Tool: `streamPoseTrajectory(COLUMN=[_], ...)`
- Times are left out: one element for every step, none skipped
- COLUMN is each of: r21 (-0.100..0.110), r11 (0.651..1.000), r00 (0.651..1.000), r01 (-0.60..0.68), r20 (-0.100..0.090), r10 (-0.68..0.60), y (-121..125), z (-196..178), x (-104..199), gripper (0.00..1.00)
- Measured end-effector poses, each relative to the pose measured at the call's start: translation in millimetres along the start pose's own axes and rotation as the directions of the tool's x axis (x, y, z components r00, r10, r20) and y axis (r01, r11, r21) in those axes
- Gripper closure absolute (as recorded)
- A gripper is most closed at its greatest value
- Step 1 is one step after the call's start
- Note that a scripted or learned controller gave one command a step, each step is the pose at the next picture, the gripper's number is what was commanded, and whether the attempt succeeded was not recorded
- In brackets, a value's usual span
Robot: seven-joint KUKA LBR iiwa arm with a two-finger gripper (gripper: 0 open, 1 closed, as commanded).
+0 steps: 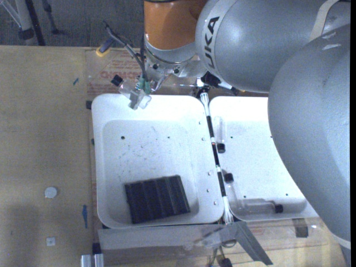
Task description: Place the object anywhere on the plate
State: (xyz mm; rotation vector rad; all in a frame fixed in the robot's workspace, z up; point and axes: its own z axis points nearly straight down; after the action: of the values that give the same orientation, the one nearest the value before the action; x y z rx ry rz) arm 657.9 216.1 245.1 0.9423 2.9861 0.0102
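A dark ridged rectangular plate point(156, 198) lies flat at the near end of the left bin point(105, 149). My gripper point(139, 98) hangs over the far left corner of that bin, well away from the plate, below the orange-banded wrist. A small green piece point(143, 85) shows at the gripper; I cannot tell whether it is a held object or part of the tool. The arm's grey body covers the top and right of the view.
The right bin point(250, 149) holds a clear tube-like item with a black end point(266, 207) near its front edge. Two small black pieces point(221, 147) sit by the divider between the bins. A white disc point(50, 192) lies on the bench at left.
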Motion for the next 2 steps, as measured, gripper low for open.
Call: streamPoseTrajectory(r21=[-0.005,-0.009], r11=[1.0,1.0], r00=[1.0,1.0], r01=[0.0,0.001], r20=[0.004,0.007], r10=[0.0,-0.001], y=[1,2], z=[-11,-22], x=[-1,-1], gripper=[1.0,1.0])
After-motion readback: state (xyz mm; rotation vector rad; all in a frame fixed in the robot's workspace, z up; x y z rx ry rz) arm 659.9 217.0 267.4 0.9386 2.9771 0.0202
